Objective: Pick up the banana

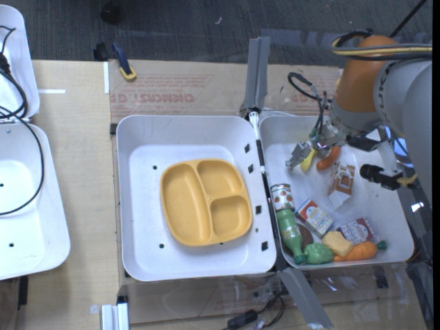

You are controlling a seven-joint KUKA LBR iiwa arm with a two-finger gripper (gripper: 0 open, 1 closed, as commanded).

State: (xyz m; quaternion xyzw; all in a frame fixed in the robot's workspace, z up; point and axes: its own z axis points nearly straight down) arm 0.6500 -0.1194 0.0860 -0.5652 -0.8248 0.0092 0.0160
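Observation:
The banana (pixel 309 161) is a yellow piece in the upper left part of the right bin (pixel 402 215). Just its lower end shows; the rest is hidden under the gripper. My gripper (pixel 302 155) hangs low in that bin, directly over the banana and touching or nearly touching it. The grey arm with its orange band (pixel 364 81) comes in from the upper right.
An orange item (pixel 329 155) lies just right of the banana. A can (pixel 280 197), a green bottle (pixel 289 230), small packets (pixel 342 179), corn and a carrot (pixel 359 251) crowd the right bin's lower half. The left bin (pixel 137 184) holds a yellow divided plate (pixel 205 201).

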